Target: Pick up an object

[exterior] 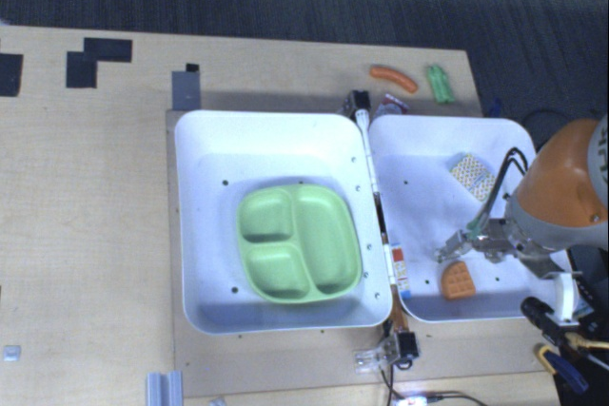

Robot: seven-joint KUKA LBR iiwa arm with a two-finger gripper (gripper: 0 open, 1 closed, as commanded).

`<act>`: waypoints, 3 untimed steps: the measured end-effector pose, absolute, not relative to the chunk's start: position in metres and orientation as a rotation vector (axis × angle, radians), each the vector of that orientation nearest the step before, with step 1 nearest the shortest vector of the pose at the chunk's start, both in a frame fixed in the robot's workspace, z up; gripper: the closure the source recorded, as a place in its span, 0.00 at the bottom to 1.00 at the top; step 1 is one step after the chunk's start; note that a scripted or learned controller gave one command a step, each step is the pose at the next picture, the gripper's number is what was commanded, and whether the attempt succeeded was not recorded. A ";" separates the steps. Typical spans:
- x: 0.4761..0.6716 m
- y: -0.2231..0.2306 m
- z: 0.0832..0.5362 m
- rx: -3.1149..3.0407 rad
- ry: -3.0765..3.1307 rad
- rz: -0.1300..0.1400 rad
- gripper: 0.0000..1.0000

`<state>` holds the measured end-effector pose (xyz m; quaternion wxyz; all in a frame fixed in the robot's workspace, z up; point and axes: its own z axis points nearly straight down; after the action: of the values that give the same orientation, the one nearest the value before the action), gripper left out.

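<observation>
In the right bin [419,204], an orange waffle-like piece [458,280] lies near the front wall. A small white-and-blue checkered object [471,173] rests further back in the same bin. My gripper [473,245] hangs low over the right bin, just behind and slightly right of the orange piece, close to it but with nothing seen held. The arm's orange band [569,187] rises behind it at the right edge and hides part of the bin's right side.
The left bin [205,204] holds a green divided plate [298,241]. Behind the right bin, on the bench, lie an orange sausage-shaped item [393,78] and a green item [439,83]. Cables and clips sit at the front between the bins.
</observation>
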<state>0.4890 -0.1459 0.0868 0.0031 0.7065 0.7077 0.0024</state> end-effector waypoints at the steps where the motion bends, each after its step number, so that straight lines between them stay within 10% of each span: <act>1: 0.491 -0.146 0.098 2.212 2.215 0.014 1.00; 2: 0.556 -0.174 0.167 2.212 2.223 0.005 1.00; 3: 0.543 -0.114 0.207 2.214 2.226 0.005 1.00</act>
<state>0.5432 -0.1136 0.2066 0.0010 0.7051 0.7091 0.0017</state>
